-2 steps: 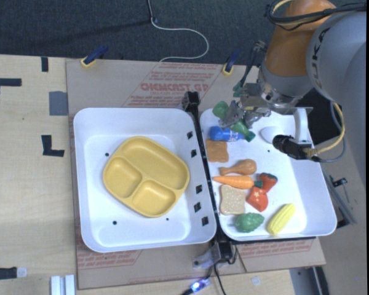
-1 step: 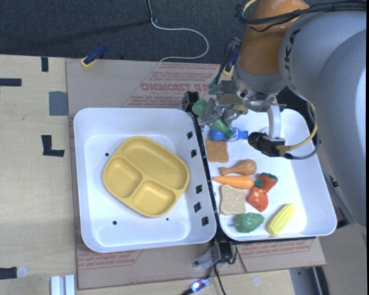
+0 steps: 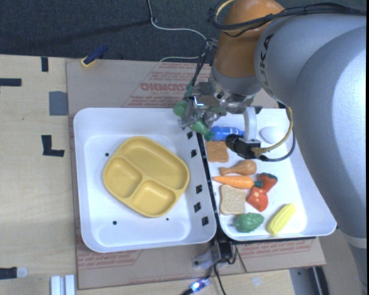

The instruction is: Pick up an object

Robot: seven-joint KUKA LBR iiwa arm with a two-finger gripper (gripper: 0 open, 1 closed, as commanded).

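The claw [image 3: 197, 117] hangs over the bins' shared rim, pinching a small green lumpy toy [image 3: 200, 126]; a glossy yellow sectioned plate [image 3: 146, 176] lies left.

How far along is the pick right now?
Done: the arm has reached the far end of the divider between the bins. In hand: the tool sits against something green, grip unconfirmed. Left: lifting it clear. The carrot, corn and bread lie in the right bin.
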